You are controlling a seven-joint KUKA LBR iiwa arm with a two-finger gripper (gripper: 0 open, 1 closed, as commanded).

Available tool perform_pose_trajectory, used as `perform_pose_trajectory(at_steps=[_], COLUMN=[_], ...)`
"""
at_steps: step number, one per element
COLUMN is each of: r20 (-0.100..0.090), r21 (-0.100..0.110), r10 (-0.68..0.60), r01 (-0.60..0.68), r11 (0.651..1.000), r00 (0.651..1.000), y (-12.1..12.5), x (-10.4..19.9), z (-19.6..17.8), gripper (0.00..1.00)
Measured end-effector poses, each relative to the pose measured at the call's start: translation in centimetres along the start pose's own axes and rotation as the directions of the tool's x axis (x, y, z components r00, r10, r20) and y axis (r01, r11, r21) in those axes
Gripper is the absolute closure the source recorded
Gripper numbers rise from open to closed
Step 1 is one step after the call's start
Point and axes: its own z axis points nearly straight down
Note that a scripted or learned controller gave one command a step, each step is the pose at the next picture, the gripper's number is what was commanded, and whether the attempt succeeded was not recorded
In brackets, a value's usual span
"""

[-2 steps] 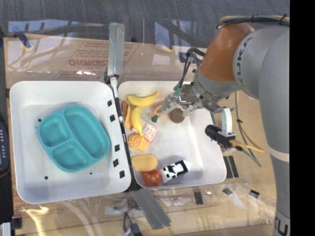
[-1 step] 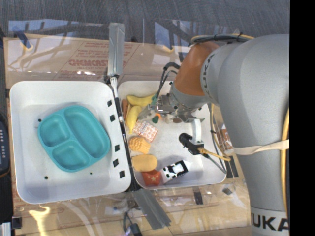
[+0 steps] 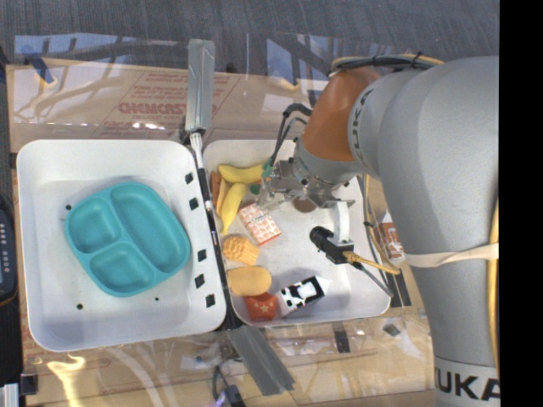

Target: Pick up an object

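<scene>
— Item under inspection?
— A small red-and-white patterned carton (image 3: 260, 224), lying askew in the right bin (image 3: 356, 291), just beside two bananas (image 3: 231, 206).
— Anything obscured?
— The gripper (image 3: 270, 189) hangs just above the carton. Its opening cannot be told. The arm (image 3: 424, 142) hides the bin's far corner.
— Elsewhere?
— A teal divided plate (image 3: 127, 237) in the left bin (image 3: 51, 303).

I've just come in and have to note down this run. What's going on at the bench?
The grey arm reaches in from the right over the right bin. Its gripper is down among the toys at the bin's far end, close to the yellow bananas and the red-and-white box. The other toys, such as the black-and-white cow, lie nearer the front. The left bin holds a teal divided plate.
</scene>
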Motion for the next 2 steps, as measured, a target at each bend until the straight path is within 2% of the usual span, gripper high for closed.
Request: perform_pose_trajectory(at_steps=[1,2], r20=[0.003,0.002], r21=[0.004,0.009], r10=[-0.040,-0.040], r01=[0.040,0.040], r11=[0.999,0.999], r00=[0.999,0.999], y=[0.08,-0.04], x=[-1.45,-1.44], z=[-6.25,-6.00], gripper=[1.00,0.00])
